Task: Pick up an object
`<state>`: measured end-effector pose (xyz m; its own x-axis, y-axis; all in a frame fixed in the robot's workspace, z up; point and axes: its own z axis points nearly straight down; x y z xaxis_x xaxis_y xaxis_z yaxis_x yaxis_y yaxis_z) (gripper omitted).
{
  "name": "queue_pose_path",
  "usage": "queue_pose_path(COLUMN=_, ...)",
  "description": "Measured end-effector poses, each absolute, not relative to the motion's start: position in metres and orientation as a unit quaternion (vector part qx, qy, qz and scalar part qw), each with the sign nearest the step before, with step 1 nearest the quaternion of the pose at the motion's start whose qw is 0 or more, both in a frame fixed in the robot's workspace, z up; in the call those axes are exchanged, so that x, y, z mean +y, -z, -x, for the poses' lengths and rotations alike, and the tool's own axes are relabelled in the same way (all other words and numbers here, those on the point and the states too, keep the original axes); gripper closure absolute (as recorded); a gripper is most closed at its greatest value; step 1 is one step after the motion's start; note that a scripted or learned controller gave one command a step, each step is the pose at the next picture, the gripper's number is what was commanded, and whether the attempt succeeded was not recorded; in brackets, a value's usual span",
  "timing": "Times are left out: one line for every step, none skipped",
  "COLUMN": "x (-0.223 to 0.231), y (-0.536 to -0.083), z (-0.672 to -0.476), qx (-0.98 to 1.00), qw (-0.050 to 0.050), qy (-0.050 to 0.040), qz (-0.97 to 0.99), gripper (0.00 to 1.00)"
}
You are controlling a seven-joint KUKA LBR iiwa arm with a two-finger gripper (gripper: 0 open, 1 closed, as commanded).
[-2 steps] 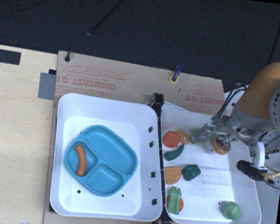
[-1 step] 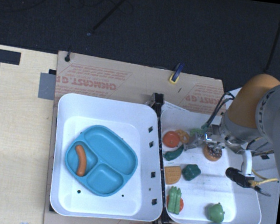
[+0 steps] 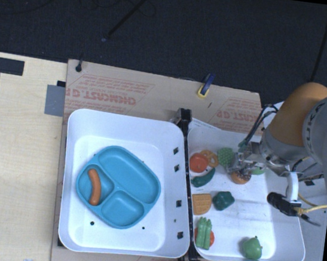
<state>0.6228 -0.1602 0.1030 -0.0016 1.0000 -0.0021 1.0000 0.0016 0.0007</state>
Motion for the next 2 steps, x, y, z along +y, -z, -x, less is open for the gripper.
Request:
queue_pose_path(x=-0.160, y=-0.158, z=-0.634, qx=0.707, qw=0.002, qy=-0.0012, qz=-0.707, gripper=1.00)
queue_pose_path(x=-0.169, y=-0.209, z=-0.639, qx=0.708, qw=0.002, qy=-0.0009, qz=-0.706, gripper=1.00)
